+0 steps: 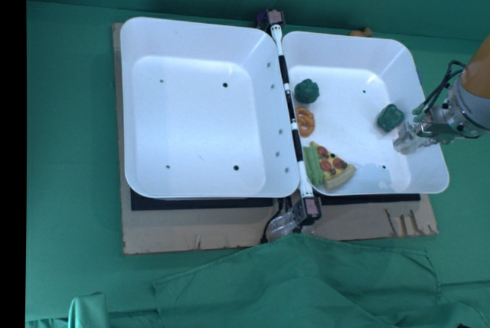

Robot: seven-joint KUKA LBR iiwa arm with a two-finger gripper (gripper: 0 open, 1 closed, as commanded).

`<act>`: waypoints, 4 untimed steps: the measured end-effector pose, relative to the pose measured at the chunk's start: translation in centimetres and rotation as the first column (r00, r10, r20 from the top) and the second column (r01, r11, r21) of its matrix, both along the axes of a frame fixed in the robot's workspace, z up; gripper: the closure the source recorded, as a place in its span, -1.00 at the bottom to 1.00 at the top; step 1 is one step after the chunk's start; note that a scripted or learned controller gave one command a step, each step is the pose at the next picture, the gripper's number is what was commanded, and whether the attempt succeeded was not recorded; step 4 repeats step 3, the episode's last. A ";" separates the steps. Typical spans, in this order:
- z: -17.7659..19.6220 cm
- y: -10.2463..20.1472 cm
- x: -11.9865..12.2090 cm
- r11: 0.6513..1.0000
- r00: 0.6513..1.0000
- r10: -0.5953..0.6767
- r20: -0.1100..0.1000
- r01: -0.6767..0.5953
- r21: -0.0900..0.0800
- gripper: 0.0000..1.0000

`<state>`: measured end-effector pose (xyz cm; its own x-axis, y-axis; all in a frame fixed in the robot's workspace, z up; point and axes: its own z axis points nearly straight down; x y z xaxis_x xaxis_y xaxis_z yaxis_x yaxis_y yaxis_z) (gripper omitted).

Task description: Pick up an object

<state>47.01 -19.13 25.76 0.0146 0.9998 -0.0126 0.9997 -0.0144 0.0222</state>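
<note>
claw (406, 141) over right bin (429, 179) near its right wall, just beside a green toy (390, 117); can't tell if claw's wide or narrow.

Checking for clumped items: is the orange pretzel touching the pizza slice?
Apart. The camera view shows a strip of white bin floor between the orange pretzel and the pizza slice below it.

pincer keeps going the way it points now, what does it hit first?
Probably the dark green toy. The pincer sits over the right bin's right edge, pointing left into the bin, and that toy lies just ahead and slightly up-frame. Height is unclear from this single view, so it might pass beside or over it.
</note>
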 end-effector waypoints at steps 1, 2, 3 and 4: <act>9.7 3.1 3.4 1.000 1.000 0.017 -0.006 -0.017 0.008 1.00; 5.3 0.6 0.5 1.000 1.000 0.007 -0.022 -0.006 0.011 1.00; -4.6 0.4 -0.5 1.000 1.000 0.008 -0.029 -0.008 0.015 1.00; -4.6 0.4 -0.5 1.000 1.000 0.008 -0.029 -0.008 0.015 1.00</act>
